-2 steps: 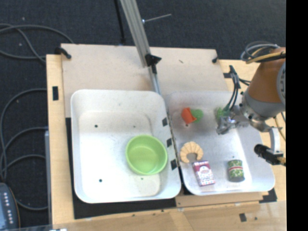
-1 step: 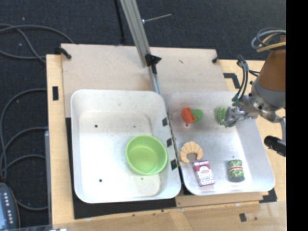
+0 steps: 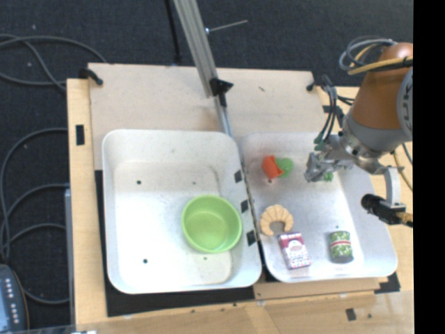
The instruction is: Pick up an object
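I see a wooden bench (image 3: pixel 160 96) on dark carpet (image 3: pixel 42 19). My gripper (image 3: pixel 320 172) hangs over the right bin (image 3: pixel 368 256); I cannot tell its state.

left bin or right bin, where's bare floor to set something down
The left bin is mostly bare: all the floor left of and behind the green bowl. The right bin is crowded along its front by the croissant, red carton and green can; the orange toy and gripper take its back.
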`<state>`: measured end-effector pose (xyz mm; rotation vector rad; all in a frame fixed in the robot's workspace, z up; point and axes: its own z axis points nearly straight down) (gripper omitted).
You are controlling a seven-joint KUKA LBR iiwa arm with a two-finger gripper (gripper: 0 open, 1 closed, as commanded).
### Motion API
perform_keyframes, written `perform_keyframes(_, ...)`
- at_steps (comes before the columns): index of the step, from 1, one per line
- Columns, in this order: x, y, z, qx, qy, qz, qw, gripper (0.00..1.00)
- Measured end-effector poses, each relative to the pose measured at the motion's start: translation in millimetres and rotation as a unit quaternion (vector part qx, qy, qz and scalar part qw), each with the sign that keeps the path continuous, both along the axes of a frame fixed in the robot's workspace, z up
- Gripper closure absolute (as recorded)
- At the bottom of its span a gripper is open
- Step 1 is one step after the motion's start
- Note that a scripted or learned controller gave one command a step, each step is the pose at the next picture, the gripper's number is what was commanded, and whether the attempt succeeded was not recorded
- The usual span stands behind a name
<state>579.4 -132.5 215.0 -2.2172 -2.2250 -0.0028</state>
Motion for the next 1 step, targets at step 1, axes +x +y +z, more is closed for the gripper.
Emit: perform_keyframes(1,22.6,46.4,4.0,-0.0005,0.000,0.000,1.0000,1.00)
